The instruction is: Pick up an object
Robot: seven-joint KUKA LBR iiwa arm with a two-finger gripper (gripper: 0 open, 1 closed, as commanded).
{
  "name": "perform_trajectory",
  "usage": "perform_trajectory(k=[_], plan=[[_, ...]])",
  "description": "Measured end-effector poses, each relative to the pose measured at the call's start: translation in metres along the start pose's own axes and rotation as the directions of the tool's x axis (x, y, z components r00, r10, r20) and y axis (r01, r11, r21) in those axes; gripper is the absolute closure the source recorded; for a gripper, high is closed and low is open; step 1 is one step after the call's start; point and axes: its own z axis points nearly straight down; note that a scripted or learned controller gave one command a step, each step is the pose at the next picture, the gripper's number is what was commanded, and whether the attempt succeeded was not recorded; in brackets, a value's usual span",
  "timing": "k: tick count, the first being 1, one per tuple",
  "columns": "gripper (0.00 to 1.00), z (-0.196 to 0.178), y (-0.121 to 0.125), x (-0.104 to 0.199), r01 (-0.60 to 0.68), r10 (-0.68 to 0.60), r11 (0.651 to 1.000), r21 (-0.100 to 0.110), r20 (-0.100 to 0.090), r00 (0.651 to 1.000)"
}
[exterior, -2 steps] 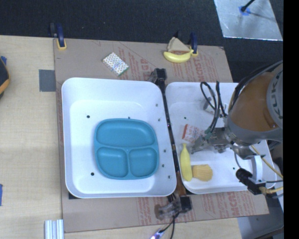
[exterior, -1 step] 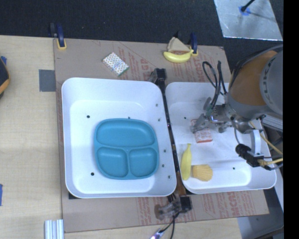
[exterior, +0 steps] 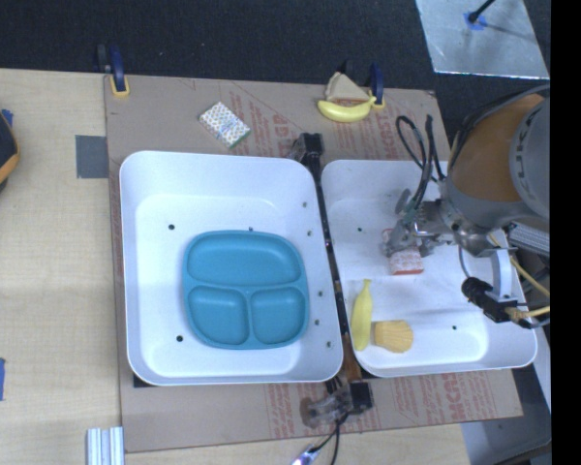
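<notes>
1. A light-blue plastic plate with three compartments (exterior: 244,288) lay flat in the middle of the left shallow white bin (exterior: 145,187).
2. In the right shallow white bin (exterior: 368,187), a yellow banana-shaped toy (exterior: 362,314) lay along the left wall near the front.
3. A small yellow-orange ridged object (exterior: 394,336) sat just beside the banana's lower end.
4. The gripper (exterior: 407,250) hung low over the right bin, above a small white-and-red object (exterior: 406,263); whether the fingers were wide or narrow could not be told.
</notes>
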Motion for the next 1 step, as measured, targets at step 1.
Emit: perform_trajectory(k=[1], plan=[[1.00,-0.0905,-0.0034,0.0819,-0.001,0.001,1.000,-0.002,-0.001,1.000]])
